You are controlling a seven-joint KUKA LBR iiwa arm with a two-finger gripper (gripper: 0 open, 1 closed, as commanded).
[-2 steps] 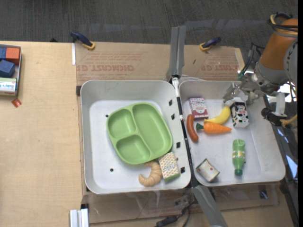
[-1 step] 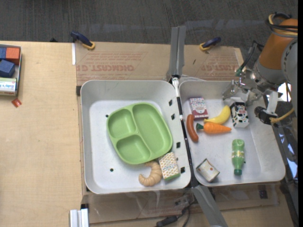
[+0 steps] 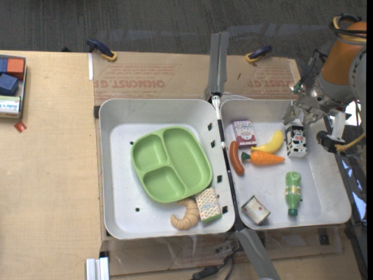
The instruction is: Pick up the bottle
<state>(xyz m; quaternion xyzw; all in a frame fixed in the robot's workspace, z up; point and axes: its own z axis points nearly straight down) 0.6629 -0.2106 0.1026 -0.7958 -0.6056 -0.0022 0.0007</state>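
The green bottle (image 3: pixel 292 193) lies on its side in the right bin (image 3: pixel 326 214), near the front right, cap end toward the front. My gripper (image 3: pixel 302 119) hangs over the back right part of that bin, well behind the bottle. A small white carton with black patches (image 3: pixel 296 142) stands directly below the gripper. Nothing touches the bottle.
The right bin also holds a pink carton (image 3: pixel 243 133), a banana (image 3: pixel 271 140), a carrot (image 3: pixel 265 158), a red sausage (image 3: pixel 236 157) and a small grey box (image 3: pixel 255 210). In the left bin (image 3: pixel 116 156) are a green divided plate (image 3: pixel 171 164), a croissant (image 3: pixel 186 216) and a snack box (image 3: pixel 208 206).
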